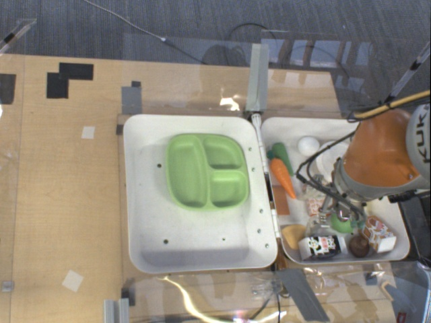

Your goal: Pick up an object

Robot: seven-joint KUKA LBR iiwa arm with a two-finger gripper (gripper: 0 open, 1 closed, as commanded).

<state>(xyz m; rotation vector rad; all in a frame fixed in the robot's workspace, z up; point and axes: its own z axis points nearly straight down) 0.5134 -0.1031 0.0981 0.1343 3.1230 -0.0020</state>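
Observation:
The right bin (402, 253) holds several small toy foods. An orange carrot (283, 177) with a green top lies along its left wall. A white egg (308, 144) sits near the back. A black-and-white carton (318, 246) lies at the front beside a tan piece (293, 234). A dark brown item (359, 246) and a small red-and-white box (379, 231) sit at the front right. My gripper (331, 217) hangs low over the middle of this bin, just above the carton and next to a green item (344, 225). The orange wrist band hides the bin's right part.
The left bin (145, 241) holds a green divided plate (207, 171). A metal divider (267, 180) separates the two bins. Cables loop around the wrist above the right bin. Wooden bench surface extends to the left.

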